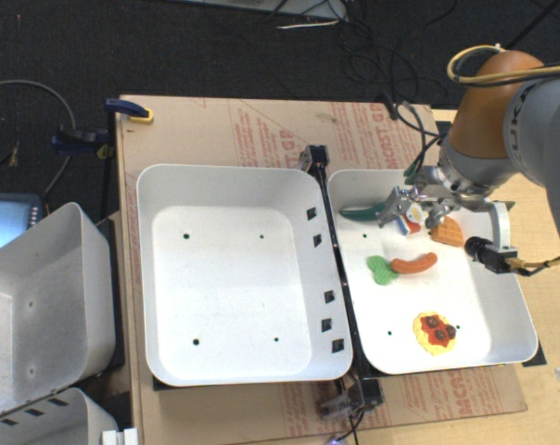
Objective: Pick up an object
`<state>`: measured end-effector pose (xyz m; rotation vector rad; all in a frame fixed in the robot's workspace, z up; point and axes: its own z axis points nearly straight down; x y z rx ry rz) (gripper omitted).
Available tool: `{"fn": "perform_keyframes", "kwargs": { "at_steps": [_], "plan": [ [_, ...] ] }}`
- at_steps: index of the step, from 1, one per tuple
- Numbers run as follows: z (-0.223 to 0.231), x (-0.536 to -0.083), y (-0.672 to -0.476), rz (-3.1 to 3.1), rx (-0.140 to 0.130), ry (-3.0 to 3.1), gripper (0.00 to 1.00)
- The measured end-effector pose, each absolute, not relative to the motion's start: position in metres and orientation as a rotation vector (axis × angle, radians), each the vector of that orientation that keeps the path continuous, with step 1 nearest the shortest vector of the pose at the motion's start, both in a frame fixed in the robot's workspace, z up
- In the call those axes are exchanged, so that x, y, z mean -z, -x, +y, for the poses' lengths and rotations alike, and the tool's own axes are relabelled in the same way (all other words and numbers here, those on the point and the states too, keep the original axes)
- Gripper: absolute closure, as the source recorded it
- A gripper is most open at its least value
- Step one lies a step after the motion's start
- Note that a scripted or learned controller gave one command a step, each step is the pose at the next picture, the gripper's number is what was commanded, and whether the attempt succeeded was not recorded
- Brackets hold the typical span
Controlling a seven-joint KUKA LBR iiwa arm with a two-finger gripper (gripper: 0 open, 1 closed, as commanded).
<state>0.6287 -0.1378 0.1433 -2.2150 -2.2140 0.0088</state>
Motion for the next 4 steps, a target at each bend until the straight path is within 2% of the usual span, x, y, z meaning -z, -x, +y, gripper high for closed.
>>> {"fn": "perform_keyframes", "kwargs": {
  "at_steps": [1,2,3,4],
  "plan": [
    [-0.092,-0.122,-0.570,-2.217,-0.005,2.214,0.00],
    [-0.096,-0.097,-0.562,-2.230,0.006,2.236,0.00],
    [-0.102,-0.095,-0.589,-2.229,0.007,2.222,0.00],
    [-0.100,-0.092,-0.534,-2.215,-0.004,2.221,0.00]
  ]
}}
